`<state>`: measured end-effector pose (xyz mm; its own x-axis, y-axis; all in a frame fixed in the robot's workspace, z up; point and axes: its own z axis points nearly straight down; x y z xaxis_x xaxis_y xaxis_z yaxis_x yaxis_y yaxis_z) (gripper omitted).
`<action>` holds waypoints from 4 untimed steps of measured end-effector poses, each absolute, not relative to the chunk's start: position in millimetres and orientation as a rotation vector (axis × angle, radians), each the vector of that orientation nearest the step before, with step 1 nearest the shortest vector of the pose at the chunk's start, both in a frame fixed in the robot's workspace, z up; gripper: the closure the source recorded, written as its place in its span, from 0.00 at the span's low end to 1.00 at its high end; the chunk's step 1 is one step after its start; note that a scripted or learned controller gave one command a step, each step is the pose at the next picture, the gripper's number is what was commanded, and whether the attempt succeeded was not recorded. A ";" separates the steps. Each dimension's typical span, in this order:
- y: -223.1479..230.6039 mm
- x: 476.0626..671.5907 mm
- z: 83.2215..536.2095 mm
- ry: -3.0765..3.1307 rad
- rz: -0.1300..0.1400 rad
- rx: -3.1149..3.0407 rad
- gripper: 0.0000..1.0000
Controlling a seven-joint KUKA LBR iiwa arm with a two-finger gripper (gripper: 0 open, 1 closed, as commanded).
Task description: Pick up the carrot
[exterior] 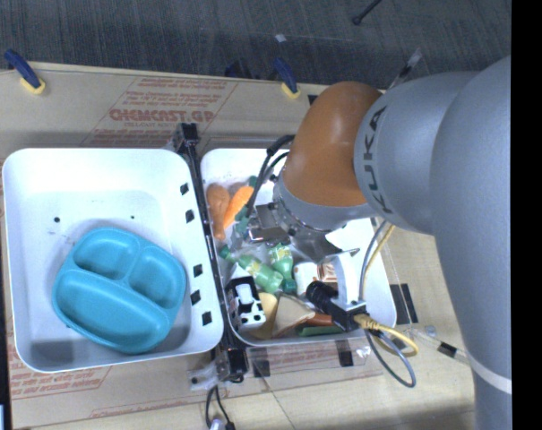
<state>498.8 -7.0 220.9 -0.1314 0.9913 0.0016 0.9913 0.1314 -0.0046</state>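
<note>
- Carrot (224, 204): we are seeing it lying in the right bin (378, 280), at that bin's upper-left corner, close against the wall it shares with the left bin (20, 240); a second orange piece (243, 194) is lying just beside it, and we cannot tell whether the two are one item.
- Arm (414, 150): we are watching it reach in from the right, its orange band (329, 141) hanging over the right bin and covering much of the bin's middle.
- Gripper (269, 231): its body is sitting low over the clutter just right of the carrot; we cannot tell how the jaws are standing, since the wrist is hiding them, and nothing visible shows the carrot being held.
- Clutter: green pieces (275, 271), a black-and-white item (244, 298) and a tan wedge (293, 316) are crowding the bin below the carrot.
- Blue plate (118, 285): it is resting in the left bin, well apart from the work.
- Technique, as we are judging it: the approach is needing to shift toward the shared wall, align across the carrot's narrow width, and descend without catching the wall or the green pieces beside it.
</note>
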 end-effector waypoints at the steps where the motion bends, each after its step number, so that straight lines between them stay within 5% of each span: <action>1: 16.3 539.5 240.4 -2.262 0.008 -2.177 1.00; 2: 98.1 495.0 189.1 -2.288 0.014 -2.138 1.00; 3: 185.8 500.7 265.9 -1.978 0.011 -2.435 1.00; 4: 209.7 537.5 277.7 -1.648 0.012 -2.673 1.00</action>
